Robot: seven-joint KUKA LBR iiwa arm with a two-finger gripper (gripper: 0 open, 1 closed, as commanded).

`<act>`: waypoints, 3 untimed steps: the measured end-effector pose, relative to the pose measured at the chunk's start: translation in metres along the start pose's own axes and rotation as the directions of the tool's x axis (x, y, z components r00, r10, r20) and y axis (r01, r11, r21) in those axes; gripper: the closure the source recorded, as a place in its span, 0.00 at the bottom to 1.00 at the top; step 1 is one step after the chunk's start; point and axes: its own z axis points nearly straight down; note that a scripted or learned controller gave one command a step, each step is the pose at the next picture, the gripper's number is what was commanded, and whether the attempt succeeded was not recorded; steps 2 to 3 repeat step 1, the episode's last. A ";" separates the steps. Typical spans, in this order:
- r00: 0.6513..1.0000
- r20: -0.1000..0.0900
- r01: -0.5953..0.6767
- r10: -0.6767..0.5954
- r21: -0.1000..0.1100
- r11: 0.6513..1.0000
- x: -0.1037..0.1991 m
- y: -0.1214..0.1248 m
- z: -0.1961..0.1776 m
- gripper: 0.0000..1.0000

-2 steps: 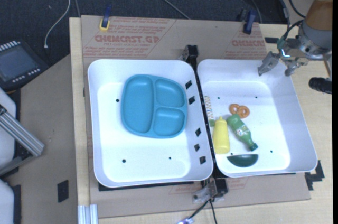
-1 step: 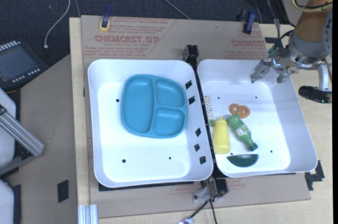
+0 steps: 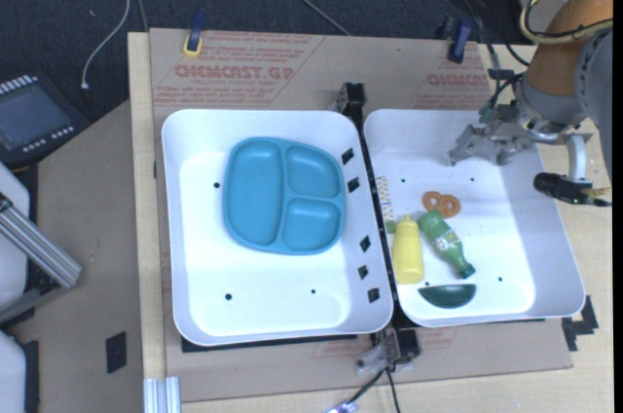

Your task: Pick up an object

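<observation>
The right bin [image 3: 545, 236] holds four small items near its left side. They are an orange pretzel-shaped piece [image 3: 441, 203], a yellow bottle [image 3: 408, 251], a green bottle [image 3: 446, 244] lying at a slant, and a dark green bowl [image 3: 448, 295] by the front rim. My gripper [image 3: 481, 154] hangs over the bin's back part, above and to the right of the orange piece. Its fingers [image 3: 459, 152] are spread open with nothing between them.
A blue divided plate [image 3: 284, 195] lies in the left bin [image 3: 195, 236]. A black-clipped divider [image 3: 362, 197] separates the two bins. The grey arm with its orange band [image 3: 569, 31] enters from the upper right. Cables run across the dark floor at the back.
</observation>
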 end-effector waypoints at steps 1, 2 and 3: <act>1.000 0.004 0.001 -0.001 -0.007 1.000 -0.001 0.002 -0.015 1.00; 1.000 0.004 0.001 -0.001 -0.007 1.000 -0.001 0.002 -0.015 1.00; 1.000 0.004 0.001 -0.001 -0.007 1.000 -0.001 0.002 -0.015 1.00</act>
